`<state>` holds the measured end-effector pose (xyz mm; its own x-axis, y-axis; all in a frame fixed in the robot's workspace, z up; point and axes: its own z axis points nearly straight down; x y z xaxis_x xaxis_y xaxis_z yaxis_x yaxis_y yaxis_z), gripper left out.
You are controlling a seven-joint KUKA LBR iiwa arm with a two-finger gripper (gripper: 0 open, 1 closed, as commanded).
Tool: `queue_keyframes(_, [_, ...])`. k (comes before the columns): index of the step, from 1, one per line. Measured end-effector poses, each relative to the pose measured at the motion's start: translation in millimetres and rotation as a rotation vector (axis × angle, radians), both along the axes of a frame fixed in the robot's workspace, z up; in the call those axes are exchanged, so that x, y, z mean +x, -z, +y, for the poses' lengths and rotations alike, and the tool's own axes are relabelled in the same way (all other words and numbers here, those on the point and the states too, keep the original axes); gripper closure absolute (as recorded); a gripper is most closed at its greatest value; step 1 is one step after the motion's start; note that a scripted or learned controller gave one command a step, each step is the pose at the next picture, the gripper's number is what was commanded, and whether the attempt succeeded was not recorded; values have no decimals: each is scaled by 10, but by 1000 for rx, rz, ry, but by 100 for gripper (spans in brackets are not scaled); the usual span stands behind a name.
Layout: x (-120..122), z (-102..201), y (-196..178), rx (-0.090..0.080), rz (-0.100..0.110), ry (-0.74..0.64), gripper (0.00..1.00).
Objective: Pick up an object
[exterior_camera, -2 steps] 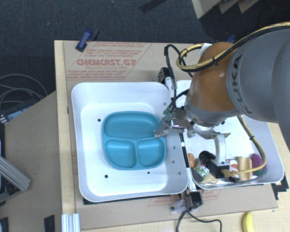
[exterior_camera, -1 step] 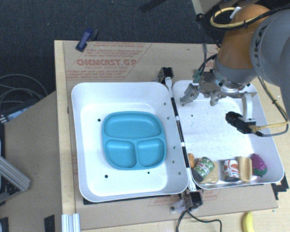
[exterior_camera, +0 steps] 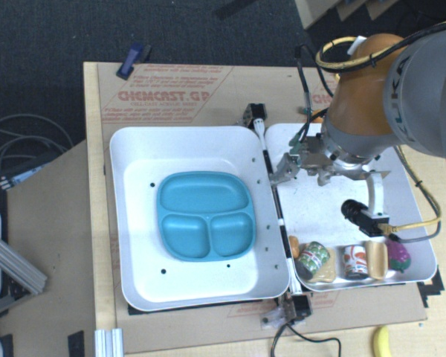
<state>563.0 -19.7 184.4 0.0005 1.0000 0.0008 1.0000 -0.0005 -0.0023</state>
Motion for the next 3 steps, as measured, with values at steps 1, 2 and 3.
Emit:
queue_keyframes(1, [677, -840, 231, -3, -4, 1, 0])
queue_keyframes(2, [159, -806, 1000, 0, -2, 0, 0])
queue_keyframes(3, [900, -798, 992, -1, -4, -1, 0])
